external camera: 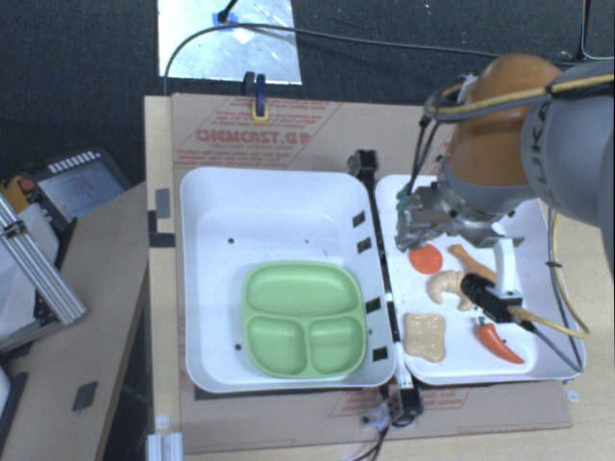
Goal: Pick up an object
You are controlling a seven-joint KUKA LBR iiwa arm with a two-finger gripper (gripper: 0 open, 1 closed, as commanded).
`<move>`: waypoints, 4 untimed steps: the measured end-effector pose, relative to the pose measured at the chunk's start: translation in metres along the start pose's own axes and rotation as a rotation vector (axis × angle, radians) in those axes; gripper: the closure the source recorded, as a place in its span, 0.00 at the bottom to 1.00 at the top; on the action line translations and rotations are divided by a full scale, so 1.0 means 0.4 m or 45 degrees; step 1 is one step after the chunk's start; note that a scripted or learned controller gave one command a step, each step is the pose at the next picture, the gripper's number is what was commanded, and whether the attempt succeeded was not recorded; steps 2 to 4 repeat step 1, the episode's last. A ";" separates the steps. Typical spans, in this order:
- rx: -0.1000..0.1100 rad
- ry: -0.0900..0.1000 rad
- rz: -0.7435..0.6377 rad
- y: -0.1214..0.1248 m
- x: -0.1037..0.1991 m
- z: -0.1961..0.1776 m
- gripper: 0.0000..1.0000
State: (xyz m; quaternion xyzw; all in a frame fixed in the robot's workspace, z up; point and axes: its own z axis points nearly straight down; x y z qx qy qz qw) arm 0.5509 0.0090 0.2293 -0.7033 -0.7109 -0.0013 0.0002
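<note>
Orange disc (426, 258) just below pincer (415, 230)

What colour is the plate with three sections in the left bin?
Light green. The divided plate shows clearly in the camera view, lying in the left bin.

Shallow white plastic left bin (207, 209) taken as landmark. Pale green three-compartment plastic tray (303, 317) lying flat inside it, toward near right corner. Brown cardboard sheet with red lettering (264, 133) beneath bin, showing beyond far edge. Yellow-and-black clamp (258, 97) on sheet's far edge, behind bin. Shiny silver metal plate (229, 25) farther behind, thin black cable (207, 38) curving across it. Dark grey device with ribbed top (72, 188) left of bin, on tan desk (86, 305). Aluminium extrusion bar (38, 267) lying slantwise farther left.
</note>
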 end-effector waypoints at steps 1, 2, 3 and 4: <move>-0.001 0.000 0.000 0.013 0.141 -0.023 1.00; -0.001 0.000 0.000 0.013 0.141 -0.023 1.00; -0.001 0.000 0.000 0.013 0.141 -0.023 1.00; -0.001 0.000 0.000 0.013 0.141 -0.023 1.00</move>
